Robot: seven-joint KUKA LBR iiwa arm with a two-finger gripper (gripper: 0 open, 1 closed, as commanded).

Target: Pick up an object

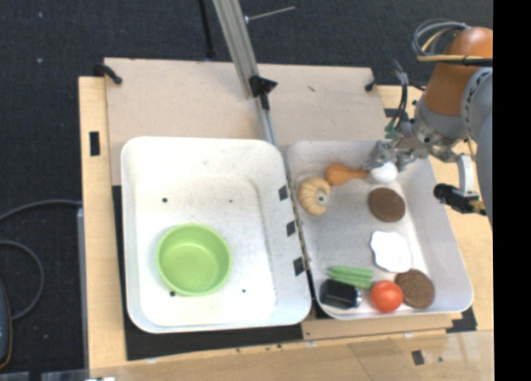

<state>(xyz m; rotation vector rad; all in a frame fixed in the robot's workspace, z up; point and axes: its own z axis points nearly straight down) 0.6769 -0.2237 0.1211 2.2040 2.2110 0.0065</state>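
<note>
My gripper hangs low over the far right corner of the right bin, its grey arm coming in from the right. A small white round object lies directly at its tip; whether it sits between the fingers is not visible. Just to the left are an orange pear-shaped piece and a beige ribbed pumpkin-like piece. A brown disc lies a little in front of the gripper.
Toward the front of the right bin lie a flat white piece, a green bean pod, a black block, a red tomato and a second brown disc. The left bin holds a green bowl. A metal pole rises behind the bins.
</note>
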